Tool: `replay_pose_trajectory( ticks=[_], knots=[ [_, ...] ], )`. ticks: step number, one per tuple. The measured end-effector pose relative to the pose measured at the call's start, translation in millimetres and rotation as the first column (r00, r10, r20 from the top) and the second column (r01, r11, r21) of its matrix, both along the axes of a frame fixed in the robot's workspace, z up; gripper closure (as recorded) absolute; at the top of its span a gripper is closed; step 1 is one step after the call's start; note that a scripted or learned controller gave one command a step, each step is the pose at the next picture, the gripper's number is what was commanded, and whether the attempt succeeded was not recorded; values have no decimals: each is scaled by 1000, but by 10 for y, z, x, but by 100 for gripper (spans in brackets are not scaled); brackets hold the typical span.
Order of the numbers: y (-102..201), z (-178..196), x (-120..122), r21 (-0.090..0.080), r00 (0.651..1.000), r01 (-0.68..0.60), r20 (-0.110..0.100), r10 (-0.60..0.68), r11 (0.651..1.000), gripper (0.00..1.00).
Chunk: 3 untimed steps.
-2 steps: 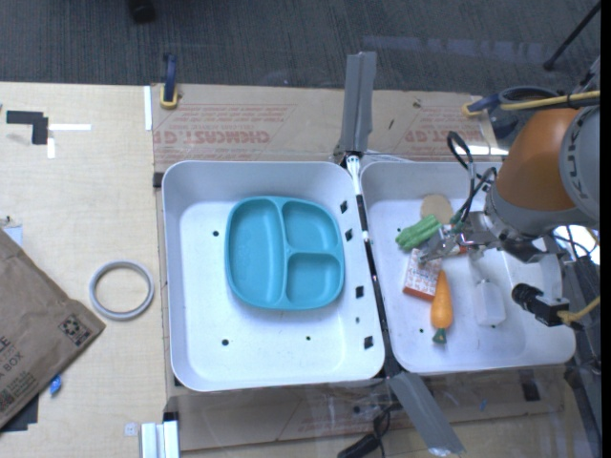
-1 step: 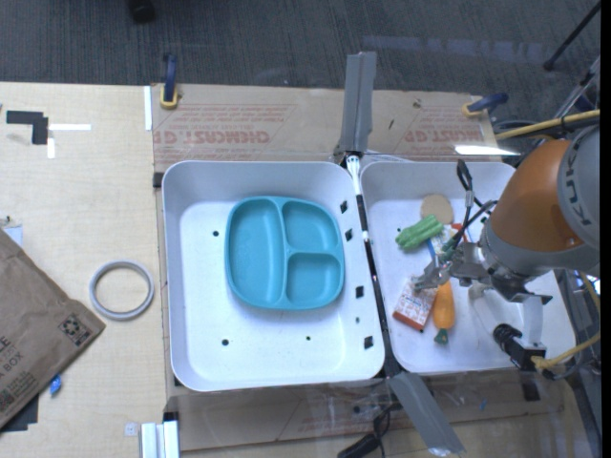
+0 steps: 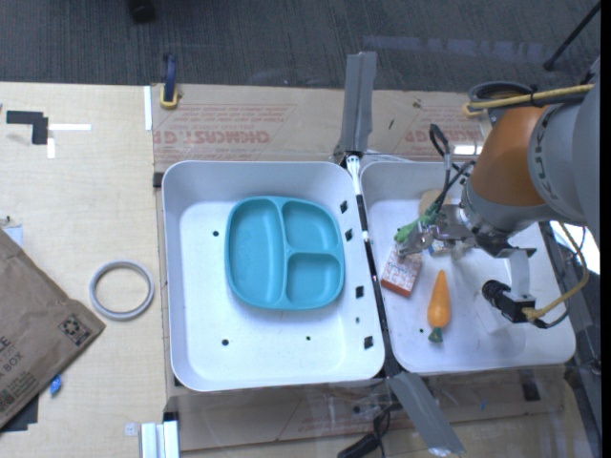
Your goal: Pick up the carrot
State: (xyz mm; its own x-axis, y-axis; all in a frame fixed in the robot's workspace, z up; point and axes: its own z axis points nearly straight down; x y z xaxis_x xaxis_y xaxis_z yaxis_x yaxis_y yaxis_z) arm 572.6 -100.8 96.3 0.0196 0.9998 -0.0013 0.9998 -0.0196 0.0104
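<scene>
Centrally, carrot (image 3: 438, 300) lies free; tool (image 3: 423, 239) near left wall.

The room is brightly and evenly lit from overhead, so the white bins (image 3: 191, 284) look nearly washed out and shadows are soft, with a faint one under the arm (image 3: 554, 151) on the right bin's floor. A mild sheen sits on the blue tray (image 3: 284, 254). Detail is slightly soft all over, most around the wrist cables.
</scene>
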Motion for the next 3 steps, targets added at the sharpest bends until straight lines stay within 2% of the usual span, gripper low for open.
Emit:
replay_pose_trajectory(
  ticks=[1, 2, 3],
  knots=[
    [358, 953, 572, 0, 987, -161, -10, 161, 987, 0],
    [219, 945, -81, 1, 973, -231, -13, 231, 973, 0],
    [-84, -55, -638, 1, 990, 138, -13, -138, 990, 0]
  ],
)
